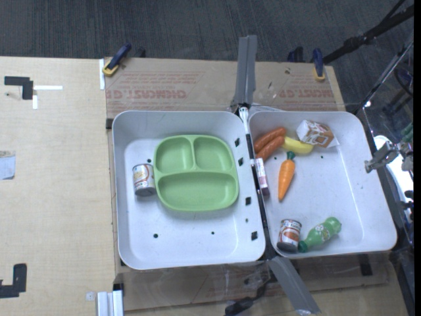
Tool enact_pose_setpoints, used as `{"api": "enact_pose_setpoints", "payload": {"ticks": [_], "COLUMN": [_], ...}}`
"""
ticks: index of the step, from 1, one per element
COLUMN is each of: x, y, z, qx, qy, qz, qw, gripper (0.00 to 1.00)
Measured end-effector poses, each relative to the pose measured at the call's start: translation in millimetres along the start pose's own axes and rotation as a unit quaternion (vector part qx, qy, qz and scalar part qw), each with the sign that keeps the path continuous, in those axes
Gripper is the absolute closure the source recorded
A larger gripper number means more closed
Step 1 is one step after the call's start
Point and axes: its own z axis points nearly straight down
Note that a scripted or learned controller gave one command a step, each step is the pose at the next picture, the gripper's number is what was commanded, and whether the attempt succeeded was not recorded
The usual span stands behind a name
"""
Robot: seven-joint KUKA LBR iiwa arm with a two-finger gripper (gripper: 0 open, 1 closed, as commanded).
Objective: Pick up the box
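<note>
Box (315, 134) sits at the far end of the right bin (355, 196), touching the banana (298, 146), beside two sausages (269, 143). Carrot (285, 178) mid-bin; a can (289, 235) and green bottle (321, 234) at the near edge. Left bin (187, 239) holds a green divided plate (196, 174) and another can (143, 179). My jaws: can't tell their state.

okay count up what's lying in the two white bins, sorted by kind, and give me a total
Cans: 2
Carrots: 1
Sausages: 2
Banana: 1
Box: 1
Green bottle: 1
Green plate: 1
Marker: 1
Total: 10
</note>
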Motion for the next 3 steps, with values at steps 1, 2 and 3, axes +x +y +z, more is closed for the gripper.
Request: {"api": "enact_pose_setpoints", "payload": {"ticks": [1, 2, 3], "x": [76.7, 127.6, 137.3], "y": [-12.6, -26.1, -25.9], "z": [94.9, 186.7, 87.1], "qx": [0.000, -0.001, -0.001], "qy": [0.000, 0.000, -0.001], "qz": [0.008, -0.026, -0.039], "qw": [1.0000, 0.9997, 0.9993], "gripper": [0.00, 0.00, 0.00]}}
